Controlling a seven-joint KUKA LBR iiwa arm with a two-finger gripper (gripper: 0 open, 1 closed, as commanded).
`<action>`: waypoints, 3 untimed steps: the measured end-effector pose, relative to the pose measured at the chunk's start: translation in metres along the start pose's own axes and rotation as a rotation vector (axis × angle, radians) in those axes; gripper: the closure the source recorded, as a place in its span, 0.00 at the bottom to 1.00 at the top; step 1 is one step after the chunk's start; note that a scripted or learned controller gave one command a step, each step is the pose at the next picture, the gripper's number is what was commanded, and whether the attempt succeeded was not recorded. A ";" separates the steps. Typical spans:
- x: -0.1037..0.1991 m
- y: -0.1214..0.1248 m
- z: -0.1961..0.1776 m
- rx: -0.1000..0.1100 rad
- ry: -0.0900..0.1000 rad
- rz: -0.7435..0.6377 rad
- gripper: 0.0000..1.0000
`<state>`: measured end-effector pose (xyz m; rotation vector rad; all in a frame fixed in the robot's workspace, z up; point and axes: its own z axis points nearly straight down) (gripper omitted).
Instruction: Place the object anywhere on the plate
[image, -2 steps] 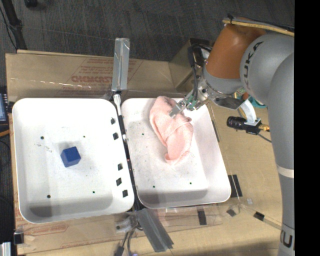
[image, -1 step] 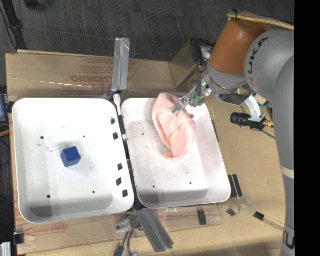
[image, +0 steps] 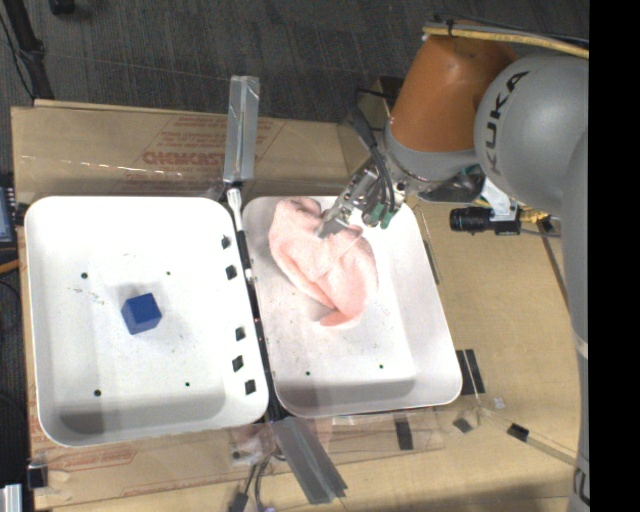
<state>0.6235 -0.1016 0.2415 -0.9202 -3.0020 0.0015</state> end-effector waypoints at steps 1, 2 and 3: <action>0.037 0.038 0.009 0.000 0.001 -0.403 1.00; 0.085 0.061 0.011 0.000 0.000 -0.600 1.00; 0.128 0.095 0.021 0.001 0.000 -0.606 1.00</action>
